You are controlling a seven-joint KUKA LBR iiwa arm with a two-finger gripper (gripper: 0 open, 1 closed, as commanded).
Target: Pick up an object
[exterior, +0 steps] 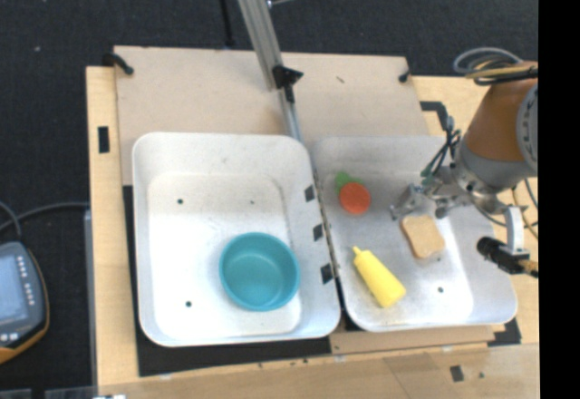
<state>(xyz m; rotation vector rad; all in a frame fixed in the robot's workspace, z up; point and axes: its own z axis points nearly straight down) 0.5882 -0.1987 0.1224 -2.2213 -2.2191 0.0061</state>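
The end effector [426, 199] hovers low in the right bin [489, 306]; its opening I cannot tell. Just below it lies a tan bread-like block [423, 237], probably light and soft: grip across its short sides.

One fixed camera looks down aslant on both bins [227, 152].

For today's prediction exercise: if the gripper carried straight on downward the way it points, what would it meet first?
Most likely the tan sponge-like block, lying just below the gripper in the right bin. Depth is unclear, so it could miss.
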